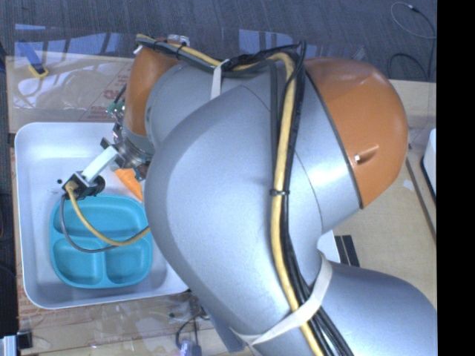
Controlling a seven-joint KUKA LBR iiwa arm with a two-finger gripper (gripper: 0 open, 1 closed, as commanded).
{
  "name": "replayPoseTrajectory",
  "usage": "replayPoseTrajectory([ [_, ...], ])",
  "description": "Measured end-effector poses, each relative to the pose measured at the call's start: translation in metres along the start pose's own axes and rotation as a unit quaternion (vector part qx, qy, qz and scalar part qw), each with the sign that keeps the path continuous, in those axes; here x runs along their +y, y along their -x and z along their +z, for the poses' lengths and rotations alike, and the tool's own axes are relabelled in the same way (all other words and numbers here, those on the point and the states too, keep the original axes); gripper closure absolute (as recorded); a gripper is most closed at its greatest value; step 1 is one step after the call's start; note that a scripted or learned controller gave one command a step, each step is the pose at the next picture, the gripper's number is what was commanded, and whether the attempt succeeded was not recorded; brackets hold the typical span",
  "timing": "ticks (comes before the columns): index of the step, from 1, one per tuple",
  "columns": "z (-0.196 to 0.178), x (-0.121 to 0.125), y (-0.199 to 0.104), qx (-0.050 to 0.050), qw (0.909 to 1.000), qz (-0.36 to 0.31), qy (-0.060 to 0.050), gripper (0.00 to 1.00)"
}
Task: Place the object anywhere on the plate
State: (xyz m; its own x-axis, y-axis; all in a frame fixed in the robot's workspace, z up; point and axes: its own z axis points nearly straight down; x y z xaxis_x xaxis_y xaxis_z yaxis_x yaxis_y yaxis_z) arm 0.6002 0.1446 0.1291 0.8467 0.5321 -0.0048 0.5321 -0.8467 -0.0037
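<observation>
Foreground: the grey arm (237, 199) reaches across the left white bin (30, 221). In the bin's near half lies a blue three-compartment plate (111, 269). An orange object (130, 182) sits off the plate, just beside its far right rim and directly below the gripper (133, 156). The wrist hides the gripper, so it cannot be told whether it is released, clenched or grasping the object.

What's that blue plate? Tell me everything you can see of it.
The plate is bright blue, smooth, plastic-looking: a rounded rectangle with a raised rim. Ridges split it into three compartments, one wide at the far side, two smaller near. It lies flat in the left bin. Its visible compartments hold no object. The arm hides its right edge. An orange thing lies just past its far rim.
</observation>
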Motion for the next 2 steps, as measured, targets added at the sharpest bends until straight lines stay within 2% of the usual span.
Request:
replayPoseTrajectory([
  [1, -0.087, 0.062, -0.004, 0.002, 0.9997, 0.024, 0.000, 0.00],
  [2, -0.078, 0.083, 0.063, 0.001, 0.9844, 0.176, 0.000, 0.00],
])
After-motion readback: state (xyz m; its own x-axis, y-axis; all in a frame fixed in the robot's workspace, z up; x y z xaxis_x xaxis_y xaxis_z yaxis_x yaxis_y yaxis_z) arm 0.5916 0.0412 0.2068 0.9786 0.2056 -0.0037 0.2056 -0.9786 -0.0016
